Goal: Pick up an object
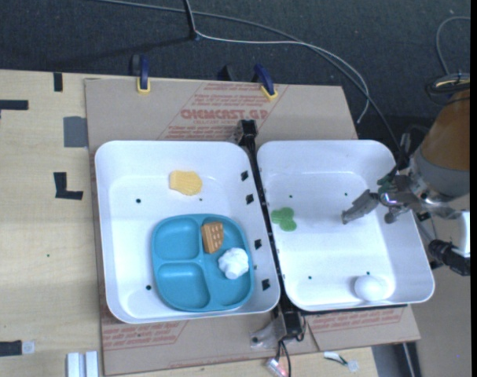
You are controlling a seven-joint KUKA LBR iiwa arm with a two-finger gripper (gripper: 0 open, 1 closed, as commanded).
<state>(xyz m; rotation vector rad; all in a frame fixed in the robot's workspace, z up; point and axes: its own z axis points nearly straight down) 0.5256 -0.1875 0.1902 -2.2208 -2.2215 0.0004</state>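
Note:
My gripper (354, 213) reaches in over the right side of the right bin (332, 157), slanting down toward the bin floor. A small green object (284, 219) lies at the left of that bin, well to the left of the gripper. A white ball (371, 287) rests in the near right corner, below the gripper. In the left bin (120, 171) a yellow piece (186, 182) lies near the back. A blue divided plate (175, 277) holds a brown waffle-like piece (213, 236) and a white lump (234, 263).
The bins sit side by side on a cardboard sheet (214, 112) held by two clamps at its far edge. A black cable (317, 49) runs across the dark floor behind. The arm's grey body with its orange band (450, 144) stands beyond the right bin's right wall.

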